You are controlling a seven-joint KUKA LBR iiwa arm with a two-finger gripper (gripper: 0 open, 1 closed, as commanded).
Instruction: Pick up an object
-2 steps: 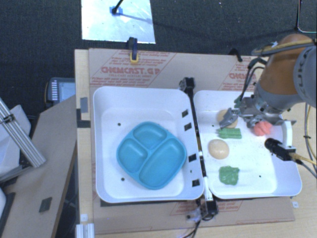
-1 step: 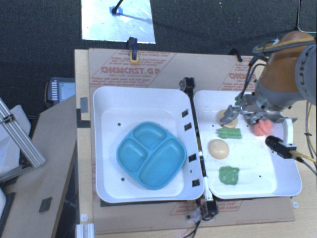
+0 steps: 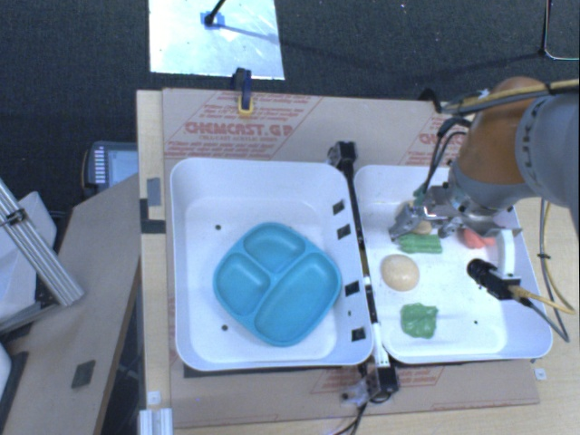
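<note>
Gripper (image 3: 410,225) is low in the right bin (image 3: 453,338), centre-right of frame, directly over the pale green piece (image 3: 422,244). Whether it is open or closed cannot be told. Risk: the beige egg (image 3: 400,272) and red item (image 3: 478,238) lie near, so an off-centre closure may miss or nudge them.

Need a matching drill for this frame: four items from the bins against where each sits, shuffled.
1. blue divided plastic plate
2. cream egg-shaped object
3. dark green lumpy object
4. pale green flat strip

A. right bin, nearest its front wall
B. left bin
C. right bin, right beside the gripper
D. right bin, between the two green things

Pairs: 1-B, 2-D, 3-A, 4-C.
</note>
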